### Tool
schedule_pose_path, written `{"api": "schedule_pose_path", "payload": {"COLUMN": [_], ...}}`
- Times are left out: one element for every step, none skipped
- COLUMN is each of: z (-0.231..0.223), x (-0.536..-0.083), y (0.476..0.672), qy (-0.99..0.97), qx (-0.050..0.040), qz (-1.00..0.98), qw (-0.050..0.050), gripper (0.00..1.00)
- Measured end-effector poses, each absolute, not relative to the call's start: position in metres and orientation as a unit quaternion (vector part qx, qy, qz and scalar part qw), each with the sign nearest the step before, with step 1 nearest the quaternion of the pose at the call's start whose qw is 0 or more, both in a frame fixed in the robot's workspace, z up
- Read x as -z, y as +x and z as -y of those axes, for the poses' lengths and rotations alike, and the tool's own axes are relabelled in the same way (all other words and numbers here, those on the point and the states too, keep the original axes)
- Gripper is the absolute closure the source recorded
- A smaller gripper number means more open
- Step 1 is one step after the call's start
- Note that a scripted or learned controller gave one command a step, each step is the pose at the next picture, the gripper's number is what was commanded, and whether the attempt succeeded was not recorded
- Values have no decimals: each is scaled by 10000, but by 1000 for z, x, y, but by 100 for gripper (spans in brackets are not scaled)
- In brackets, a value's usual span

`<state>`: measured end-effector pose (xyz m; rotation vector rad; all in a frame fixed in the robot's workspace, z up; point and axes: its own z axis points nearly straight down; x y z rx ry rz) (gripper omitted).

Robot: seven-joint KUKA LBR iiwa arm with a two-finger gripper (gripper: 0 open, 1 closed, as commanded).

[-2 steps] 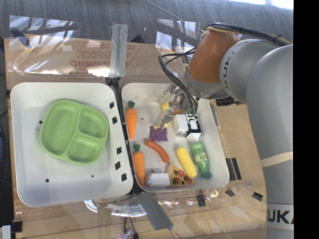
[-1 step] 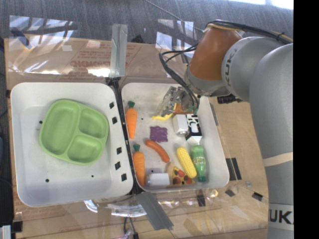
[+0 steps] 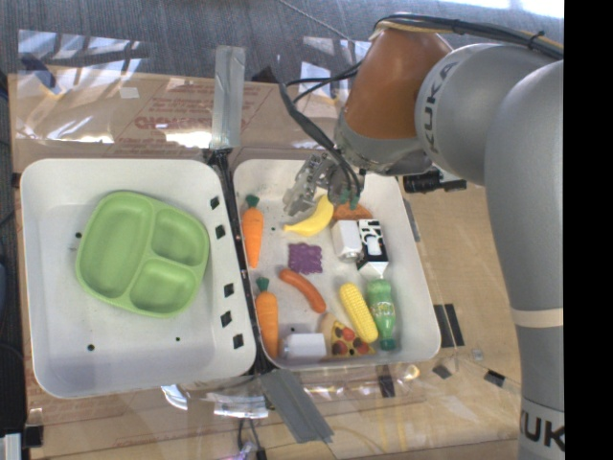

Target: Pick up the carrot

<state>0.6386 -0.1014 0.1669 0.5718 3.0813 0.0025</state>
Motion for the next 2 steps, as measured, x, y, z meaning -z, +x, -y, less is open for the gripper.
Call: {"api": "schedule_pose_path", "payload": {"z": [-31, -93], "x": [-193, -192], "y": [626, 628], "qy": [2325, 2444], "qx": [-10, -4], "qz": [-9726, -9697], "qw": [7, 10], "gripper": [100, 100]}}
